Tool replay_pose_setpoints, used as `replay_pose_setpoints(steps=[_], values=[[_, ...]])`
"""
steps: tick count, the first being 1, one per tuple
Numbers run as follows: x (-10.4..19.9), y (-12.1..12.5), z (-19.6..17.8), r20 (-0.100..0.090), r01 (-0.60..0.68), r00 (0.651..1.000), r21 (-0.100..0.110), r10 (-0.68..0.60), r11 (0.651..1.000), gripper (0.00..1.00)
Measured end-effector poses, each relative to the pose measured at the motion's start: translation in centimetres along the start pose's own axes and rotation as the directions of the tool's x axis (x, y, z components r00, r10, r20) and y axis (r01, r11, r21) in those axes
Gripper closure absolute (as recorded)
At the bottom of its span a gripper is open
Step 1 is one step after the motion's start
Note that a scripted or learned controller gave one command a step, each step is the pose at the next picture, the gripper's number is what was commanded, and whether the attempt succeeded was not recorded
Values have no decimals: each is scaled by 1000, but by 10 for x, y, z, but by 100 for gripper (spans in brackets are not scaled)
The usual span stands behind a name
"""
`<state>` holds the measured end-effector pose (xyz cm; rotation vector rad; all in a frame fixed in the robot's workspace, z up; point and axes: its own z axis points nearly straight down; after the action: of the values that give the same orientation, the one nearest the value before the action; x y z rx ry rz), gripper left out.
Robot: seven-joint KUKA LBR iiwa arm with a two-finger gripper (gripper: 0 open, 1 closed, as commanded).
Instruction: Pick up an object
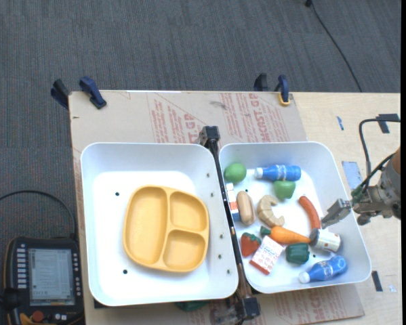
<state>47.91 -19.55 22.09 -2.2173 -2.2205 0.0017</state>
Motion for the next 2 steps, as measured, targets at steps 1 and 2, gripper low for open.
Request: replay_pose_setpoints(steps=[1, 2], values=[[35, 33, 116, 5, -3, 1000, -13, 3, 1000, 0], [36, 34, 107, 1, -6, 1000, -11, 6, 1000, 100]])
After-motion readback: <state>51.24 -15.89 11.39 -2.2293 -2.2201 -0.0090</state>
